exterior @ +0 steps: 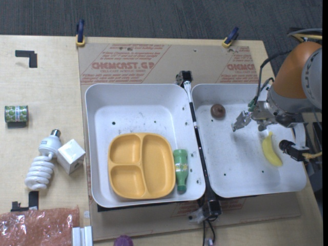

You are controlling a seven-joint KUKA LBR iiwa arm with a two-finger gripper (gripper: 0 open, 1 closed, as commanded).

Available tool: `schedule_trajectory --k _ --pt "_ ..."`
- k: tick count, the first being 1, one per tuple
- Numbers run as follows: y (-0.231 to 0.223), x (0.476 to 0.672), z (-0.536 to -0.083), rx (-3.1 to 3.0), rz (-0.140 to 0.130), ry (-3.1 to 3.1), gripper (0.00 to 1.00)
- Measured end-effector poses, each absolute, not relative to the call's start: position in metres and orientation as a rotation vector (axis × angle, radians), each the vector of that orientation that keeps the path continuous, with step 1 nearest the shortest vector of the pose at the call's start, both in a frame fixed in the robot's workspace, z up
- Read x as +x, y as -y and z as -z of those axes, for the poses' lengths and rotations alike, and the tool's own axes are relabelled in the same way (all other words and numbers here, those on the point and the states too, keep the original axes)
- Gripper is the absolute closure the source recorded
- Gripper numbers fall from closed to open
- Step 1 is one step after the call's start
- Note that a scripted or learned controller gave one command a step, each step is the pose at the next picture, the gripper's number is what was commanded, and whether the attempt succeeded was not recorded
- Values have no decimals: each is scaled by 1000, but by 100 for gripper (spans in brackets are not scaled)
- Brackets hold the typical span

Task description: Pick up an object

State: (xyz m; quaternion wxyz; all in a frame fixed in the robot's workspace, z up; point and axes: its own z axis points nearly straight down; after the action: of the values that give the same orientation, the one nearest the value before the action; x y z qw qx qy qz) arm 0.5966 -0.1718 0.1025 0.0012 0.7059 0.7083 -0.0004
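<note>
Camera view shows two white bins side by side on the surface point(61, 111). The left bin point(97, 111) holds a yellow divided plate point(142, 165) and a green bottle point(180, 170) lying just beside the plate, close to the right wall. The right bin point(241, 183) has much free floor in its lower and left part. A small brown round object point(218, 111) lies near its upper wall, and a banana point(271, 150) lies near its right wall. The arm point(297, 81) reaches in from the right, above the upper right part of this bin. The tool point(240, 123) points left, over the bin floor between the brown object and the banana, apart from both. Its fingers look released, and nothing is between them.
</note>
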Motion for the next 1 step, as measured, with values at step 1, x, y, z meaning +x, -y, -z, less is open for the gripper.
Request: schedule_trajectory --k 1 --pt "120 580 -92 2220 1 -2223 0"
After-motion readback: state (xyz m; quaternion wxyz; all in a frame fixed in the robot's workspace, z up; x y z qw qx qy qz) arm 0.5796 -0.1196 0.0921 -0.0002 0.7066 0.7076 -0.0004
